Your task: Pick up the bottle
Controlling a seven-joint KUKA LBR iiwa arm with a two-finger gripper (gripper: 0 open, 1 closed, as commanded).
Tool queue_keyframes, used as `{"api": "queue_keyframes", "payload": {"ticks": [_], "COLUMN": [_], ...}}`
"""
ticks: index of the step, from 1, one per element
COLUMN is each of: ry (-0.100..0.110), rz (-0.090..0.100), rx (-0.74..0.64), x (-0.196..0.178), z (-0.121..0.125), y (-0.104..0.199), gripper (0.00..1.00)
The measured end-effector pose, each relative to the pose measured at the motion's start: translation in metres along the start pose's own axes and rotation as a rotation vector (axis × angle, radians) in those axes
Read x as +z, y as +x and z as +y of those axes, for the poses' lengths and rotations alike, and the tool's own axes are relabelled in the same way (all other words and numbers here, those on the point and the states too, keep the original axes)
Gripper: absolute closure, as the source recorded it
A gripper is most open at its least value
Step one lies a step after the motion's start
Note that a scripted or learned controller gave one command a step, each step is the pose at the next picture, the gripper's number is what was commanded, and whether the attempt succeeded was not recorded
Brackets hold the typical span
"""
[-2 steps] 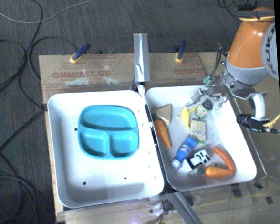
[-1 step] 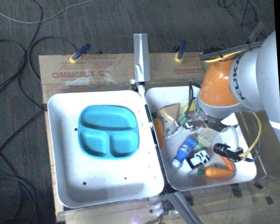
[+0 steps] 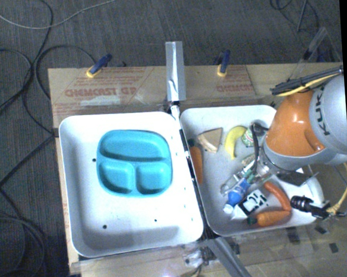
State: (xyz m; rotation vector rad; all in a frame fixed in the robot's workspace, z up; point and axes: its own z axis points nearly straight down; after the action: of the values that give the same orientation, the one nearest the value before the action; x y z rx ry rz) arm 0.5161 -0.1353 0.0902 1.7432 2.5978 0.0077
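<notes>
Crowding the bottle [image 3: 237, 194]: carrots [image 3: 272, 217], banana [image 3: 235, 138], arm [image 3: 306, 128] overhead.

A blue three-compartment tray [image 3: 135, 162] lies in the left white bin [image 3: 85, 230] at the frame's centre left. In the right white bin [image 3: 210, 117], a tan wedge [image 3: 211, 140] sits beside a banana [image 3: 235, 139] near the top, with two carrots [image 3: 270, 217] at the lower right. Two blue-and-yellow clamps [image 3: 99, 65] grip the cardboard sheet [image 3: 116, 88] along the top, and black cables [image 3: 7, 87] trail across the dark floor at left.
</notes>
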Motion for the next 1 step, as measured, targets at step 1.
{"api": "queue_keyframes", "payload": {"ticks": [1], "ry": [-0.003], "rz": [0.002], "rx": [-0.002], "x": [-0.0095], "z": [0.0024], "y": [0.0012], "gripper": [1.0]}}
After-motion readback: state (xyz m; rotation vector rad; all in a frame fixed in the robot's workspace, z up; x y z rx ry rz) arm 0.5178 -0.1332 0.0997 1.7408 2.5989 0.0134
